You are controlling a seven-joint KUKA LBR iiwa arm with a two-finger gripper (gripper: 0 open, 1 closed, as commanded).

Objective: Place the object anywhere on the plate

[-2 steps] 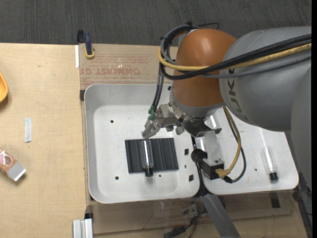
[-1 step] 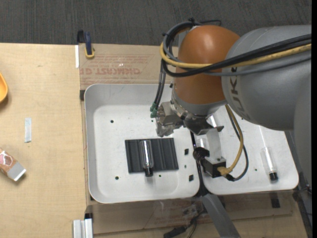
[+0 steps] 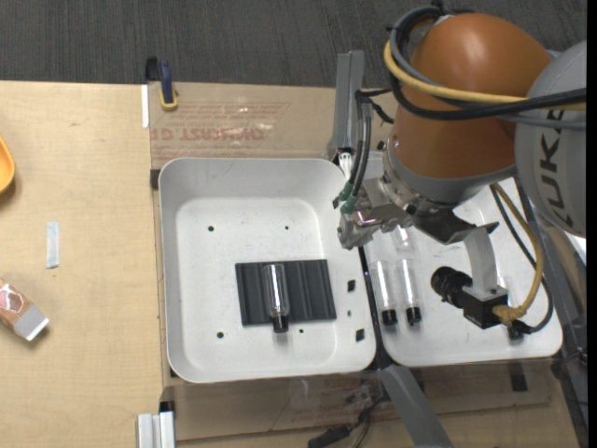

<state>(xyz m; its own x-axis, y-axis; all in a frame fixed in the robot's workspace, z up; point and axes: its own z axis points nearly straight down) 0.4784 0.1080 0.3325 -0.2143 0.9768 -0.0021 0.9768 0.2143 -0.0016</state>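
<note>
A black ridged plate (image 3: 308,292) lies flat in the left white bin (image 3: 196,250). One clear tube with a black cap (image 3: 276,297) rests lengthwise on the plate's middle grooves. Two more clear, black-capped tubes (image 3: 395,294) lie side by side in the right bin (image 3: 448,339), close to its left wall. My gripper (image 3: 401,236) hangs over the right bin just above the far ends of these two tubes, under the arm's big orange wrist band (image 3: 466,73). I see nothing lifted off the bin floor.
A black fitting with a yellow cable (image 3: 466,297) hangs from the arm over the right bin. The wall between the bins (image 3: 366,287) runs just left of the gripper. On the wooden bench to the left lie a small grey strip (image 3: 52,245) and a wrapped item (image 3: 20,312).
</note>
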